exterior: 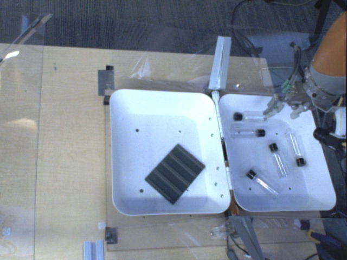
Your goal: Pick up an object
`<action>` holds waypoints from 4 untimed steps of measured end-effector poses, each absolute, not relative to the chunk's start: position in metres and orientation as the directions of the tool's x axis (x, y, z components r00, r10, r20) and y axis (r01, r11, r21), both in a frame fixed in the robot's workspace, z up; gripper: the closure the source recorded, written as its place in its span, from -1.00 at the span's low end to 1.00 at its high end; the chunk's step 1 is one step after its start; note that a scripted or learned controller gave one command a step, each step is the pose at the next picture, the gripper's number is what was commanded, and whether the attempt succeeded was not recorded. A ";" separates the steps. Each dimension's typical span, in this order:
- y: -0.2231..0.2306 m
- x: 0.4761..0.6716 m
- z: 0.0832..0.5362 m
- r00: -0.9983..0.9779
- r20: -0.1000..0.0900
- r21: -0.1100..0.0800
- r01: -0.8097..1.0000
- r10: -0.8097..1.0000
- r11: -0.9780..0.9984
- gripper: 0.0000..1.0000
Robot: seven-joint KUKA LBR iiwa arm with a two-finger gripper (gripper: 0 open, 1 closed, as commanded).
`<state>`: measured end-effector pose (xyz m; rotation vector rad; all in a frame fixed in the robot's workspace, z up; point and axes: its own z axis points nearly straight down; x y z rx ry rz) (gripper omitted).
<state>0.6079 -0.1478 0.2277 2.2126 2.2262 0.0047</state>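
Note:
Several clear vials with black caps lie scattered in the right bin [325, 196]. One vial [246, 115] is near the bin's back left, a second vial [250, 132] just in front of it, and a third vial [261, 182] towards the front. A dark ribbed rectangular pad [175, 173] lies at an angle in the left bin [124, 145]. My gripper [283, 109] hangs over the back of the right bin, right of the two back vials. Its fingers are spread, with nothing between them.
A metal bracket [219, 64] stands behind the seam between the bins. Cables [244, 15] run behind the right bin. The arm's orange band [332, 50] and grey wrist [325, 88] reach in over the right bin's back right corner.

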 end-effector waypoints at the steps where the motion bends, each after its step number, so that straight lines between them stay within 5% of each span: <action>1: -0.142 0.669 0.119 0.153 0.000 0.004 0.988 0.988 -0.153 -1.00; 2: -0.128 0.672 0.089 0.125 0.000 0.009 0.992 0.992 -0.125 -1.00; 3: -0.127 0.674 0.103 0.118 -0.001 0.017 0.993 0.993 -0.118 1.00; 4: -0.090 0.654 0.137 0.183 0.002 0.005 0.983 0.983 -0.183 1.00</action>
